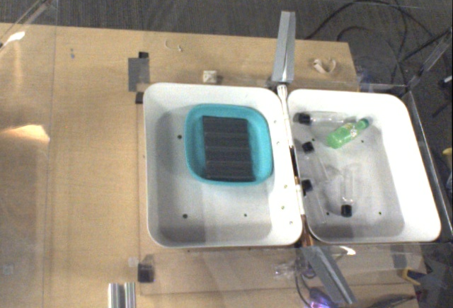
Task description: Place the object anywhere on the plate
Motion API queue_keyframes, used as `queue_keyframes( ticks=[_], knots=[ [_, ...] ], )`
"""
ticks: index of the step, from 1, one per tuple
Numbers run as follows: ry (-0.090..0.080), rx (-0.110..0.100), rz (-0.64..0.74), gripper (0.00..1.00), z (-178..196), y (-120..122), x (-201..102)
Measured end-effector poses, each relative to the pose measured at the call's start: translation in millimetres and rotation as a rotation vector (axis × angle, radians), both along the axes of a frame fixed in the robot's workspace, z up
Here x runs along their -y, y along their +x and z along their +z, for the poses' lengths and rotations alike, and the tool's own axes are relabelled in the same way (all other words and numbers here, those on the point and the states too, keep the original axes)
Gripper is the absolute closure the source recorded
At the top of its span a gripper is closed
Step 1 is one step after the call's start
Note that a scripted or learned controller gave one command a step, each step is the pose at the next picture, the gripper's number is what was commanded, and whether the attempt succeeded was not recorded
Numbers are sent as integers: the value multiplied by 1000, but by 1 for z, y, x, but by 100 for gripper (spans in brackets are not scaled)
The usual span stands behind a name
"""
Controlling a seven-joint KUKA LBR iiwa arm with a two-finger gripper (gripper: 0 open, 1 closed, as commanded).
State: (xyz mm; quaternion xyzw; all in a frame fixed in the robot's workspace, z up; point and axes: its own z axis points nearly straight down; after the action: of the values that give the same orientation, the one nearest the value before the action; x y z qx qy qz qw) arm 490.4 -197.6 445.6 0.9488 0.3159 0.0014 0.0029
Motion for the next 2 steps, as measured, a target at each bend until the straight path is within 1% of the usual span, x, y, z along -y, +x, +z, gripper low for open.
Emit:
queue_keyframes(
  ticks=[1, 2],
  knots=[
    [1, -3, 307, 100, -58, 4, 8],
    [3, -4, 359, 100, -152, -2, -54]
  ],
)
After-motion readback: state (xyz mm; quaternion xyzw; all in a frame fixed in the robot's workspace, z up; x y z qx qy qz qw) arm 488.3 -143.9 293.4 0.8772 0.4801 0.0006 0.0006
